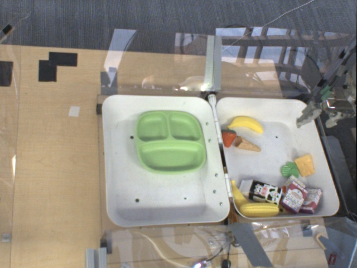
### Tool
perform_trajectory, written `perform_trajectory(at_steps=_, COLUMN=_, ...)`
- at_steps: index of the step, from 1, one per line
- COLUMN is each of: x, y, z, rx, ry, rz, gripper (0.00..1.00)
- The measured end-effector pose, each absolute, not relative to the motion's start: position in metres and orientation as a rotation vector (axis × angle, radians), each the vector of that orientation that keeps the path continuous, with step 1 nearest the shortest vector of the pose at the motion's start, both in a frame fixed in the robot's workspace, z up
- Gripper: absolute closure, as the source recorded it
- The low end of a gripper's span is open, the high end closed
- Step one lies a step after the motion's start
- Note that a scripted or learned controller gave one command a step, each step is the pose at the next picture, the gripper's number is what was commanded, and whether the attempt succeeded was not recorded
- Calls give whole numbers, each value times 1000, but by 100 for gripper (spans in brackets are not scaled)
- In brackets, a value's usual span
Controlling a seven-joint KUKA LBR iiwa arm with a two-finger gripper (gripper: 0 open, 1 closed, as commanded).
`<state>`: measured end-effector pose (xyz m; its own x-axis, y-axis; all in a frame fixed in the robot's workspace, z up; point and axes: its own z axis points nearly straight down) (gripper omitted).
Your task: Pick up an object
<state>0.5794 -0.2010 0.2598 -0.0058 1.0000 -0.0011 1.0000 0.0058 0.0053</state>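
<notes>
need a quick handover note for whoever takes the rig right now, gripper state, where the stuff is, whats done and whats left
Gripper: at the far right edge of the right bin, above its upper right corner, holding nothing that shows; open or shut cannot be told from this view.

Right bin: banana at upper left, red piece and cone just below it; green piece and orange block at mid right; black and white carton, yellow piece and red packets along the near edge.

Left bin: green divided tray.

Done: nothing picked yet. Left: go down on one object, grasp, lift.
</notes>
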Motion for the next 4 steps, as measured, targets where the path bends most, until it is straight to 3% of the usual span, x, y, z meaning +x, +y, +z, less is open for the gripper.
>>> perform_trajectory(at_steps=1, x=645, y=-133, z=159, rx=2360, ry=2072, rz=5, gripper=0)
perform_trajectory(at_steps=2, x=649, y=-116, z=88, rx=2313, ry=2116, rz=9, gripper=0)
perform_trajectory(at_steps=3, x=649, y=-114, z=100, rx=2310, ry=2125, rz=9, gripper=100)
perform_trajectory(at_steps=4, x=653, y=-56, z=204, rx=2246, ry=2190, rz=11, gripper=100)
